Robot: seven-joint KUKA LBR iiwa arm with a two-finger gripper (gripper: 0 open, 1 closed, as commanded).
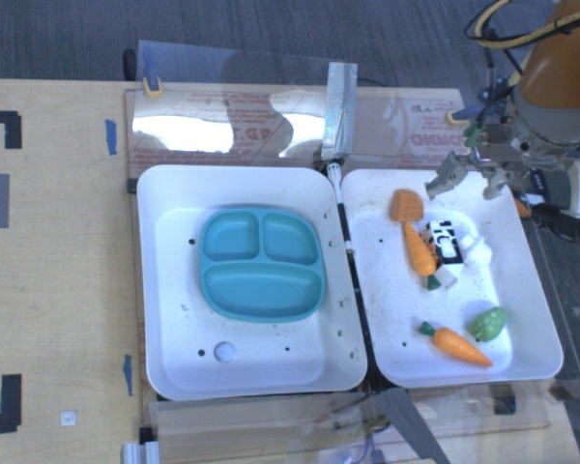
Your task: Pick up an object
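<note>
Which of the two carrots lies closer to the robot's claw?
The upper carrot, beside the black-and-white item, lies nearer the gripper. The other carrot sits at the bin's near edge by a green lump.

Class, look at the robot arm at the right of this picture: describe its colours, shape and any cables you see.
The arm is rounded, with an orange band above a grey wrist. Yellow and black cables loop beside it. Its gripper is grey metal with two slim fingers, and a small teal part sits near the wrist.

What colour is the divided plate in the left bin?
The divided plate is teal blue, seen in the camera view.
</note>
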